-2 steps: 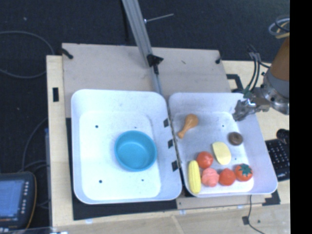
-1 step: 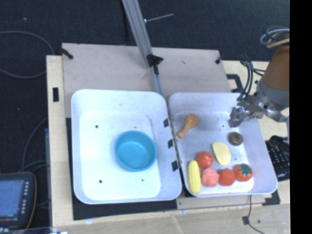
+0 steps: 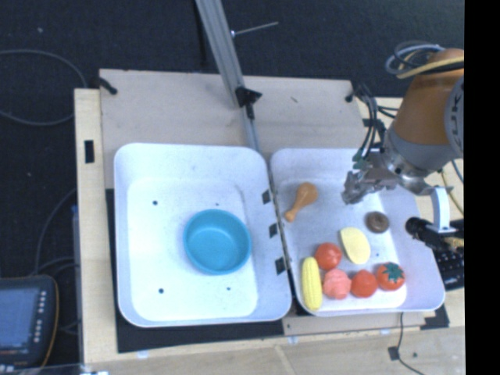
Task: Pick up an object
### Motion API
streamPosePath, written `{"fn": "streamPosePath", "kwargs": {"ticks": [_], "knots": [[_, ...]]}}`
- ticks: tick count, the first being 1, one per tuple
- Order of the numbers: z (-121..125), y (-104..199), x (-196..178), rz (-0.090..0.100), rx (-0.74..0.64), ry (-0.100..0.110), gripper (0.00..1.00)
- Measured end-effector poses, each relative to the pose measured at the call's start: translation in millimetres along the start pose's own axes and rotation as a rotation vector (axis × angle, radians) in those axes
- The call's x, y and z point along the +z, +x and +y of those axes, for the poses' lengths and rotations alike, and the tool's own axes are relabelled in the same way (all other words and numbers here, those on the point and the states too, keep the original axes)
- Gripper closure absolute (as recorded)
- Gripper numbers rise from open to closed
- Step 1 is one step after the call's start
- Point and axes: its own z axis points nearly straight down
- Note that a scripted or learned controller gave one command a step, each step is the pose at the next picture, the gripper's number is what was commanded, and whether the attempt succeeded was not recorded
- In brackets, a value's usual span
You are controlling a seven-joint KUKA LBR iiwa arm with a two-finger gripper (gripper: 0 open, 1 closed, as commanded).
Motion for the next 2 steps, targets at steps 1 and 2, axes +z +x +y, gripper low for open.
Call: {"fn": "streamPosePath", "kwargs": {"ticks": [1, 2], "knots": [[17, 51, 3, 0.001, -0.001, -0.003, 1.0], [31, 96, 2, 0.002, -0.002, -0.002, 1.0]]}}
